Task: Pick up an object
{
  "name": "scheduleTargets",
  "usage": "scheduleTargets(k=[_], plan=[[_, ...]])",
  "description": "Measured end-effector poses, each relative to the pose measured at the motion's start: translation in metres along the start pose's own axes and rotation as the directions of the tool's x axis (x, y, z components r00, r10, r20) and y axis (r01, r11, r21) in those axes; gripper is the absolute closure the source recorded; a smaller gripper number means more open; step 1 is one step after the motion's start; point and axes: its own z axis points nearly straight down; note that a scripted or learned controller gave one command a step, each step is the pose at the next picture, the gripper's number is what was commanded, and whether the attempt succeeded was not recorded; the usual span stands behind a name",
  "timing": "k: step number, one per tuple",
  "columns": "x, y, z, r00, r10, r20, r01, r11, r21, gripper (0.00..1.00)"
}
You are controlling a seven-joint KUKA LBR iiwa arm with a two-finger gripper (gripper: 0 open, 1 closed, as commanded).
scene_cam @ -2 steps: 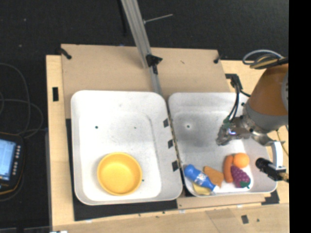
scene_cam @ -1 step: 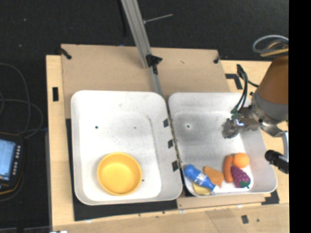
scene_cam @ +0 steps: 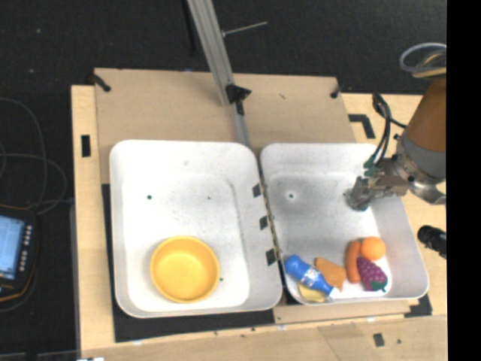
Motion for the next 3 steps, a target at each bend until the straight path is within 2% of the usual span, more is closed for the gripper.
scheduleTargets(k=[1,3], plan=[[0.056,-0.005,0.006,1.000,-0.003,-0.002,0.003,1.000,0.003,1.00],[0.154,0.008,0.020,1.000,-0.003,-0.003,0.003,1.000,0.006,1.00]])
